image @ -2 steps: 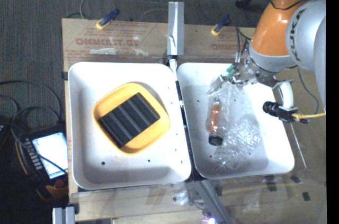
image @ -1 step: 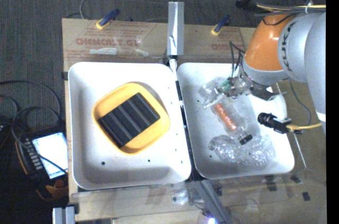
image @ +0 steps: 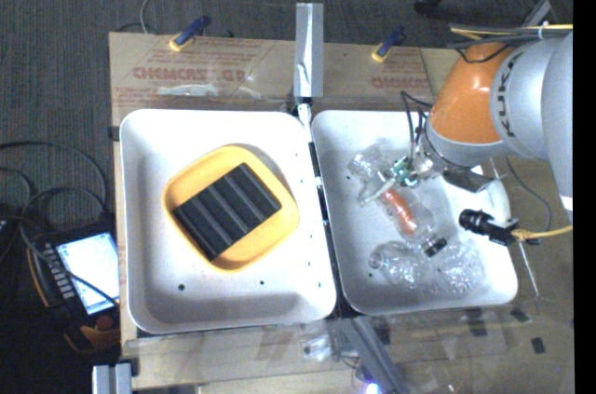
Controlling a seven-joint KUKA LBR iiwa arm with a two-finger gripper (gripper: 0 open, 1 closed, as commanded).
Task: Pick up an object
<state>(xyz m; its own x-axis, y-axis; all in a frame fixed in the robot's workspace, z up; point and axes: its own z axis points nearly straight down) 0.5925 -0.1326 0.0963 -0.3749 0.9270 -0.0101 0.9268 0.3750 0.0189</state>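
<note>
Two white bins (image: 135, 136) sit side by side.
One holds a single yellow-and-black tray (image: 231, 206); the other several crumpled clear plastic items (image: 402, 262).

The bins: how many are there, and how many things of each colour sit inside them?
White bins: 2, left bin and right bin
Yellow and black things: 1, a yellow tray with a black ribbed top
Orange things: 1, a small orange piece
Clear crinkly plastic things: about 3, hard to separate
Total inside: about 5

I see the bench (image: 270, 71), a brown board, carrying two shallow white bins side by side: the left bin (image: 149, 150) and the right bin (image: 335, 197), touching along a metal divider strip (image: 308, 47).
</note>
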